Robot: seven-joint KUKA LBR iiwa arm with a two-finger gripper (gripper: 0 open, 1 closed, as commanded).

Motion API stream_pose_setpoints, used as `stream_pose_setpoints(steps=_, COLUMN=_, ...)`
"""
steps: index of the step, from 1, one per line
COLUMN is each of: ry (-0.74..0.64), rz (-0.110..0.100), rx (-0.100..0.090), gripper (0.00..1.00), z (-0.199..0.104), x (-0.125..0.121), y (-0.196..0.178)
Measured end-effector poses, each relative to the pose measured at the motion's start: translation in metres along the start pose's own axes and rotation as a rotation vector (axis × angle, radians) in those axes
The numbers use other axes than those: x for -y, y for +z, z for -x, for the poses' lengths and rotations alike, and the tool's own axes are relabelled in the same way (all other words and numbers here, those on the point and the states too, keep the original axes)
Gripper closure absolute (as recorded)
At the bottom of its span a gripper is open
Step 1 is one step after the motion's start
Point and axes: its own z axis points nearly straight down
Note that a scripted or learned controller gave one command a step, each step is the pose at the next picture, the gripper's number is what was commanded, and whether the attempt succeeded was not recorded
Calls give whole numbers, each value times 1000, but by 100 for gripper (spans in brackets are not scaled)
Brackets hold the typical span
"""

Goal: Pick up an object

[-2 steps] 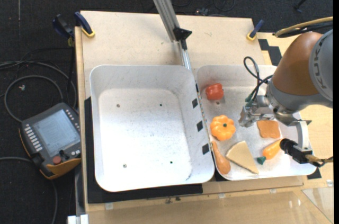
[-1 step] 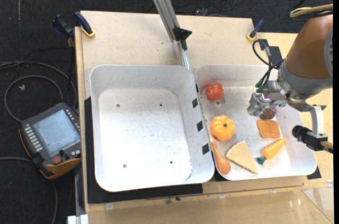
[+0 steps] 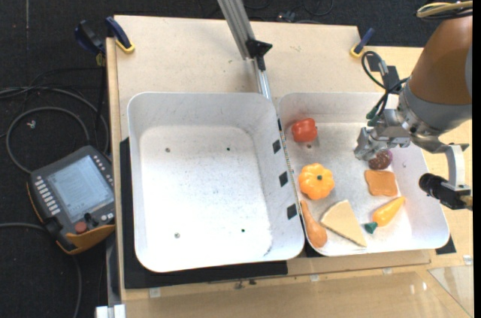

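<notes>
While low in the right bin [image 3: 421, 237], the jaws [image 3: 373, 151] touch a maroon object [image 3: 381, 159]

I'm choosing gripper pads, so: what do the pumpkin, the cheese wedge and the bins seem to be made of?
Pumpkin: likely moulded plastic, glossy, with a bright highlight on its ribs. Cheese wedge: probably matte plastic or foam, pale yellow with flat faces and no shine. Bins: apparently thin formed plastic, smooth white with rounded corners and dark speckling.

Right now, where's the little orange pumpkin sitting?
The pumpkin sits in the right bin, near its left wall, below the red tomato and just above the carrot.
</notes>
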Motion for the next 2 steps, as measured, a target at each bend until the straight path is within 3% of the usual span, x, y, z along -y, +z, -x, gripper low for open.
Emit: stream_pose_setpoints(steps=2, ry=-5, rz=-4, rx=-3, gripper=100, z=-107, x=0, y=-5)
